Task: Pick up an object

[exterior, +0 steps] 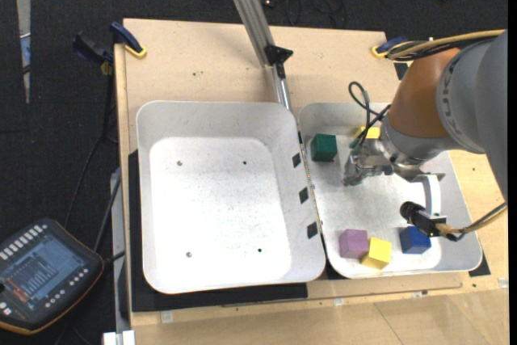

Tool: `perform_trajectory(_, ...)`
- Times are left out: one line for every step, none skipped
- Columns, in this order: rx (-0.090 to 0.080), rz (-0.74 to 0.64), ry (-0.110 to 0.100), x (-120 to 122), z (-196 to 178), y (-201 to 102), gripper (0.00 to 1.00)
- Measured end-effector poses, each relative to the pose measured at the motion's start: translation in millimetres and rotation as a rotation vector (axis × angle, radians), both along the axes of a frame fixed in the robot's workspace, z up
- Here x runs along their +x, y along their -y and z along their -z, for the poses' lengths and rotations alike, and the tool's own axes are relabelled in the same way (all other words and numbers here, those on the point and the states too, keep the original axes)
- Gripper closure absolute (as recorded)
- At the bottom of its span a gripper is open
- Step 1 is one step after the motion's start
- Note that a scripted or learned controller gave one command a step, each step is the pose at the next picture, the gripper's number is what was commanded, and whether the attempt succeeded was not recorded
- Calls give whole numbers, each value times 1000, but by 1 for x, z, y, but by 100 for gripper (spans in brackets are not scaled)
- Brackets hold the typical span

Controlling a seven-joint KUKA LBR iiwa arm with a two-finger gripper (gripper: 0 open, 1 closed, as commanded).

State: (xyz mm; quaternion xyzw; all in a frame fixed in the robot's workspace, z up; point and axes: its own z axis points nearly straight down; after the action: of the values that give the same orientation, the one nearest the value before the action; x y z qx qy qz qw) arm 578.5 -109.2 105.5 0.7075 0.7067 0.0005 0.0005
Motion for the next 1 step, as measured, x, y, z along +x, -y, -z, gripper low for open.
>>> perform_trajectory(-2,-3,5,10,-58,3,100)
